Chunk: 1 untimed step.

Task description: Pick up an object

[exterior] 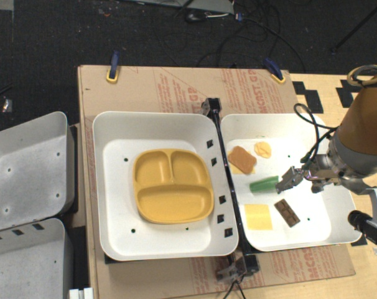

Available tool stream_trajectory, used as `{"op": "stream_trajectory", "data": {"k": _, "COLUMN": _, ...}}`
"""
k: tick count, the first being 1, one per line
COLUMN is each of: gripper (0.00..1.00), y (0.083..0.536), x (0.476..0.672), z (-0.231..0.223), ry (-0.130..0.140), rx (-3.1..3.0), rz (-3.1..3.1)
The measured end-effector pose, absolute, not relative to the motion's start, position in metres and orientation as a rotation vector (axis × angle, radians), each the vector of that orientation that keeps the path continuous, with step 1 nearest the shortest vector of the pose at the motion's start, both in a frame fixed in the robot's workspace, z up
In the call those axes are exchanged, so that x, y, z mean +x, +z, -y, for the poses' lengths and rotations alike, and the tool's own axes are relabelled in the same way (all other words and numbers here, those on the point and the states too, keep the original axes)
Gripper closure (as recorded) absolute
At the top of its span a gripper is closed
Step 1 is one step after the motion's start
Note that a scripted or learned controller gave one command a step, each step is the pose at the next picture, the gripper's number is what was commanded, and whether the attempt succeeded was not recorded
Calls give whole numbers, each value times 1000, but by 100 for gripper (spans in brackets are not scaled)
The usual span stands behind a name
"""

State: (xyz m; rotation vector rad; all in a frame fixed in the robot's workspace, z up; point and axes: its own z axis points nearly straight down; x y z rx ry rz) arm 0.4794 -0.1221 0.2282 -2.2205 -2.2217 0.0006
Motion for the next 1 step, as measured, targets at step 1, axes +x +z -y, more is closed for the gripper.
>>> {"op": "stream_trajectory", "data": {"k": 1, "gripper": 0, "y": 185, "x": 478, "z": 120, "ry": 4, "rx": -2220, "rz": 2217}}
